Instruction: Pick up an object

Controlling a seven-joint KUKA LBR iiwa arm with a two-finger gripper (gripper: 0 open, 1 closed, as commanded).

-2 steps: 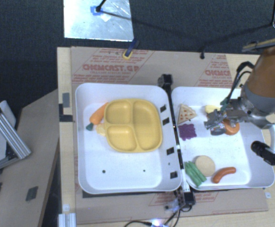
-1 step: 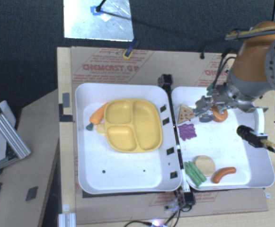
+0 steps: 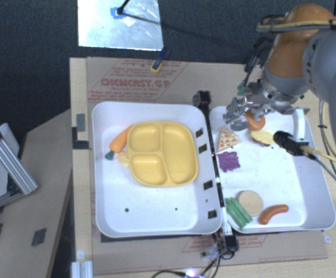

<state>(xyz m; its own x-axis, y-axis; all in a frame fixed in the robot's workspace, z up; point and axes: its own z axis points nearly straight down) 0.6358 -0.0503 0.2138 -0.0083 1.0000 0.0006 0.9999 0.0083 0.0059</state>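
The gripper sits low over the far left corner of the right bin, just beside an orange round toy that lies partly under it; whether it is parted or pressed together I cannot tell, since the metal hardware blurs into one grey mass; nothing is visibly held. The likeliest target is that orange piece, with a pizza-slice toy just in front of it and a pale yellow piece to its right; further toward the camera lie a purple grape cluster, a round beige disc, green beans and a sausage. These look like light, hollow plastic play food (smooth and probably slippery), stiff enough not to crush but apt to skid away under a glancing touch; the orange piece is best taken across its narrower width, centred, well clear of the bin wall. The left bin holds a yellow divided tray with a carrot touching its far left edge.
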